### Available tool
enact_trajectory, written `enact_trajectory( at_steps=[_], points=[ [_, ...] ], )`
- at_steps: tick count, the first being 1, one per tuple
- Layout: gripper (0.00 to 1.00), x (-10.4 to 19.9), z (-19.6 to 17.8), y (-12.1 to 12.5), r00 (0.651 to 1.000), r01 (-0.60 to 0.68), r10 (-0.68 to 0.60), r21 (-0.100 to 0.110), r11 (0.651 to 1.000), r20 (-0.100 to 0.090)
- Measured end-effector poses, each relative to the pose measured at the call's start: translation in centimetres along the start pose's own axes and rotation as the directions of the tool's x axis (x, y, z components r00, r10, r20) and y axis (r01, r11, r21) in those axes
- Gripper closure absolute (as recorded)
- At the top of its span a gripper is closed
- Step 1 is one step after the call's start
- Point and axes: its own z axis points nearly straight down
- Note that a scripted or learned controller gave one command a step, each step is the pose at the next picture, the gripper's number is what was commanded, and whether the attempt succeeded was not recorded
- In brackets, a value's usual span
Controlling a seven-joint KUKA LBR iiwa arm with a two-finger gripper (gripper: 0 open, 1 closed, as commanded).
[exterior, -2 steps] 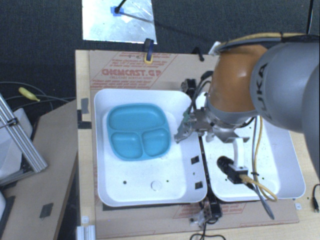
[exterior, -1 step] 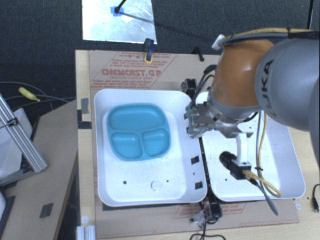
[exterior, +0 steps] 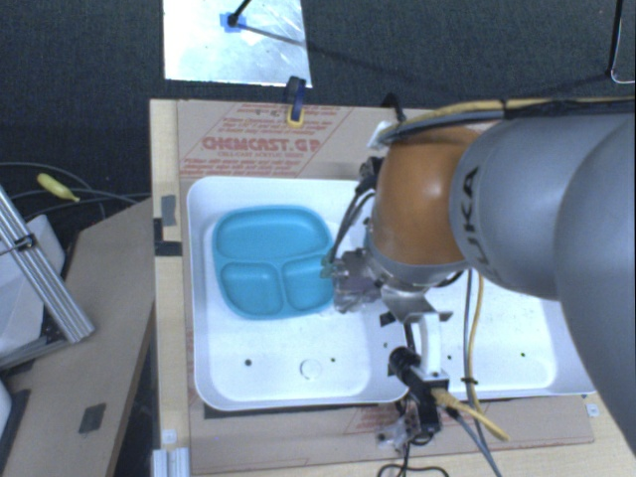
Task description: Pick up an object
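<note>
Hovering at the blue divided plate (exterior: 270,261)'s right rim in the left bin (exterior: 204,296); gripper (exterior: 348,281) jaw state can't be told.

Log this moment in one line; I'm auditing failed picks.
arm: over bins' divide | gripper: hidden | blue tray: left bin | grasp: unconfirmed

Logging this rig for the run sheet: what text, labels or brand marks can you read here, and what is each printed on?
"CHEMCAST GP" in red, on the brown board behind the bins; smaller red print beside it is too blurred to read.
"UKA", part of a name, on the grey arm.
</note>
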Motion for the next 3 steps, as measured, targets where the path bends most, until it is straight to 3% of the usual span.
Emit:
enact_trajectory(
  at_steps=[1, 2, 3],
  points=[
    [1.00, 7.6, -4.4, 4.7, 1.000, 0.001, -0.001, -0.012, 1.000, -0.003],
    [1.00, 4.4, 3.1, 17.3, 1.000, -0.011, 0.011, -0.003, 1.000, 0.006],
    [1.00, 2.8, 7.6, 17.3, 1.000, -0.010, 0.010, -0.001, 1.000, 0.003]
  ],
)
